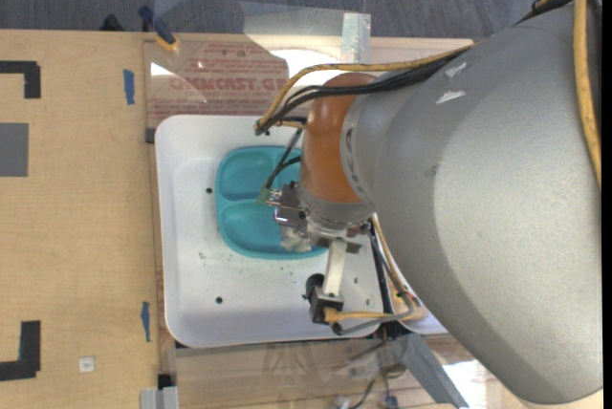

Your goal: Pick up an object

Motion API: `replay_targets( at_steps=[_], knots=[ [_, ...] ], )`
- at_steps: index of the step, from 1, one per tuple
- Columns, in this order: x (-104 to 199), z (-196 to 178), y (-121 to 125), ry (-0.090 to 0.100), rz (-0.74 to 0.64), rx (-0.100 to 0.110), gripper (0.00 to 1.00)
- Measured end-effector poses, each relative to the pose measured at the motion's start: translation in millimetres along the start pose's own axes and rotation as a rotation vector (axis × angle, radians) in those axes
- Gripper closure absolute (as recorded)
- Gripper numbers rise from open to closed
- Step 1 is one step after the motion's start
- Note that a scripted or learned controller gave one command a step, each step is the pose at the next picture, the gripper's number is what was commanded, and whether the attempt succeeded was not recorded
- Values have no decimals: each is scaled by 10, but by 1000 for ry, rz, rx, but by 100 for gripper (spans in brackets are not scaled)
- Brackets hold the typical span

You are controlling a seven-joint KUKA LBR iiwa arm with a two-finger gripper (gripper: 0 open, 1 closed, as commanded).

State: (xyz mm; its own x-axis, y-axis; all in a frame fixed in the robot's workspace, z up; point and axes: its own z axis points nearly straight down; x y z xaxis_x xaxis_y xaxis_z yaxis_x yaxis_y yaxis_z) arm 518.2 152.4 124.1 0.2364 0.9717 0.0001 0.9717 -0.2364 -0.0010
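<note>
A teal, heart-shaped dish [251, 202] lies in the white bin [186, 235], a little right of the bin's middle. My arm reaches in from the right and its orange band and wrist hang directly over the dish's right part, hiding that side. The gripper [292, 218] sits at the dish's right edge, mostly covered by the wrist, so its state is hidden. I cannot tell whether it touches the dish.
A few small dark specks dot the bin floor left of and below the dish. A clear plastic sheet with red lettering [225, 77] lies behind the bin. A cardboard surface [72, 206] stretches to the left. The big grey arm covers the right half.
</note>
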Motion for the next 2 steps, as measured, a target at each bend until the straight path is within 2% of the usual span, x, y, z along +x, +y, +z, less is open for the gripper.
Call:
replay_targets(
  at_steps=[1,2],
  knots=[
    [421,-184,-505,0,308,2,100],
    [611,-40,-563,-3,675,2,100]
  ],
)
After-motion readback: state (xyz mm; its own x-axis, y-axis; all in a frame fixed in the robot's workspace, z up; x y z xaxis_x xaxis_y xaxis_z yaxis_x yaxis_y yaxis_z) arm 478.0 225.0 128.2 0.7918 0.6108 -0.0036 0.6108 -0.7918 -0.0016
